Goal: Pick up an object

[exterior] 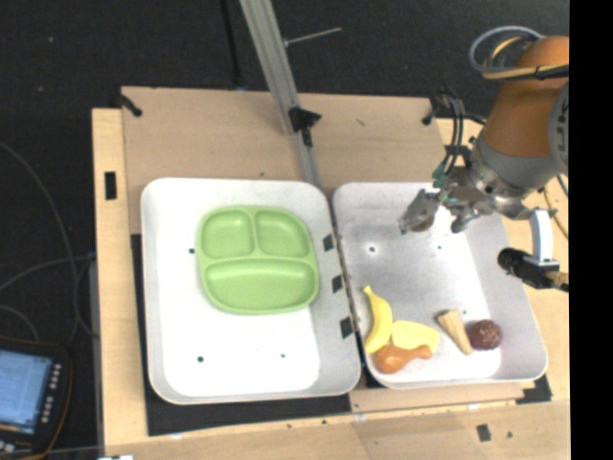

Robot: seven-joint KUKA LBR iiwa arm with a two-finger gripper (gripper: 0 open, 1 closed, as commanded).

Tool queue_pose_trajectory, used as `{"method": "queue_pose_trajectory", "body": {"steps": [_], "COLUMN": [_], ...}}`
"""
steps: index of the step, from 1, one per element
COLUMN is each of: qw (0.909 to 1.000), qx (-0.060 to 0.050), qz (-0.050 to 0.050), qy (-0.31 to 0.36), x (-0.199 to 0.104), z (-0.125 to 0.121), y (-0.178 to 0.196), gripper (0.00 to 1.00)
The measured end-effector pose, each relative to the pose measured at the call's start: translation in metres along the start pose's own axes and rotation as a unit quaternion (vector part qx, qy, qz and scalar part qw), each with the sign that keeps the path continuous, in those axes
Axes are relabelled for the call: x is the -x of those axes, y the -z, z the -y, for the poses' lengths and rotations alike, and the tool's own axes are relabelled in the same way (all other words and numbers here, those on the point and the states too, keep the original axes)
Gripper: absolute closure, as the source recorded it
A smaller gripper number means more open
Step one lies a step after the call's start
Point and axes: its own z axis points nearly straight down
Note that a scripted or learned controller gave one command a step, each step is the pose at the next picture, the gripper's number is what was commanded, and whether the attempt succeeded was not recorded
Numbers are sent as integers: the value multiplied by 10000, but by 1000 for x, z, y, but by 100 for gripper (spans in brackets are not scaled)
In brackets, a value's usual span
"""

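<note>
While the toy food — a yellow plastic banana [377, 316], orange piece [396, 356] and brown ice-cream cone [471, 333] — lies clustered at the right white bin's [412, 257] near edge, the end effector [437, 213] hovers farther back, fingers spread, gripping nothing, probably staged for descent.

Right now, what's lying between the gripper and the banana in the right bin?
Nothing: in the camera view, only bare white floor of the right bin lies between the gripper and the banana.

Tan bench [211, 132] bearing two white bins [172, 353].
</note>
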Motion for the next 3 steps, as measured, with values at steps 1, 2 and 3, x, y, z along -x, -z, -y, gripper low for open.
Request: {"method": "queue_pose_trajectory", "body": {"steps": [1,2,3], "qw": [10000,10000,10000], "qx": [1,-35,-26], "qz": [-2,1,3], "qy": [-2,-15,-20], "x": [0,0,2], "z": [0,5,2], "y": [0,-62,-105], "gripper": [0,0,0]}}
